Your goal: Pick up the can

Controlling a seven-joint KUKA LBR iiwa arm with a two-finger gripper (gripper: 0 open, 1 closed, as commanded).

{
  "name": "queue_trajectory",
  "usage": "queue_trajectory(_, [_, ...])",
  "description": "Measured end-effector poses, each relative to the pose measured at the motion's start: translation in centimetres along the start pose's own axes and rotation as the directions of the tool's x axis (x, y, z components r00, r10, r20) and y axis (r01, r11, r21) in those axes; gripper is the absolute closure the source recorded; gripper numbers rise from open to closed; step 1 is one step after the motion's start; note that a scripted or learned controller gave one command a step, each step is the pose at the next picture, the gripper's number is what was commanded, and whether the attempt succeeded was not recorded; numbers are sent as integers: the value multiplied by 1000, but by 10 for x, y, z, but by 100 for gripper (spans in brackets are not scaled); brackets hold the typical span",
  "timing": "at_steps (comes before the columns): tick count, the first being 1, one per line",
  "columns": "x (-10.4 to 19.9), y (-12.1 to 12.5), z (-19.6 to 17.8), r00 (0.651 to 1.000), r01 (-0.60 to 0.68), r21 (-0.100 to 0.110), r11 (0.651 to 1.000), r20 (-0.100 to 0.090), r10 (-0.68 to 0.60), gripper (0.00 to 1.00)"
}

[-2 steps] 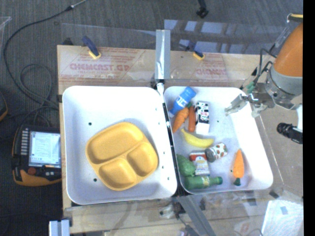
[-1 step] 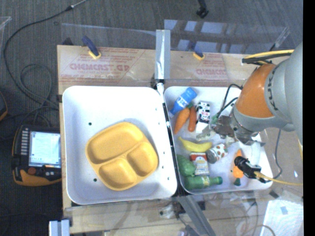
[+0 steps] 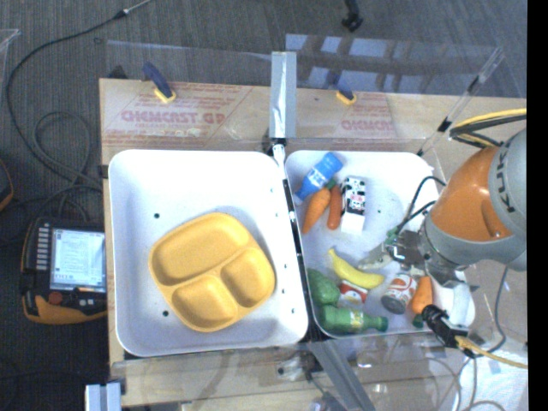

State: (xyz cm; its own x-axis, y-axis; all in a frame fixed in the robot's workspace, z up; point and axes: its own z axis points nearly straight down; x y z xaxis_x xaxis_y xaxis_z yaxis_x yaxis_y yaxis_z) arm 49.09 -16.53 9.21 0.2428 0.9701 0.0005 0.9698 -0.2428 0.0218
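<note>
Jaws low beside can (image 3: pixel 399 292), arm (image 3: pixel 475 217) overhead

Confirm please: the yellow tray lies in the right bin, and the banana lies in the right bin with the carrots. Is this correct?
Not quite. The camera view shows the yellow tray in the left bin, not the right one. The banana does lie in the right bin with the carrots.

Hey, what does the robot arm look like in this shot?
The arm is bulky and rounded, grey with a wide orange band above the wrist and dark lettering on its grey shell. Yellow and black cables loop along its top, and a thin dark cable runs near its wrist.
</note>
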Motion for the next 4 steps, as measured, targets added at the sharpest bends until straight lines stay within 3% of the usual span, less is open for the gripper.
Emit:
queue_trajectory(1, [-30, 17, -3, 999, 28, 1, 1000, -22, -28, 0])
queue_trajectory(2, [6, 138, 4, 990, 142, 6, 990, -7, -142, 0])
queue_trajectory(3, [-6, 176, -47, 991, 135, 22, 991, 1, -135, 0])
queue_trajectory(4, [-21, 122, -44, 998, 61, 24, 998, 4, -61, 0])
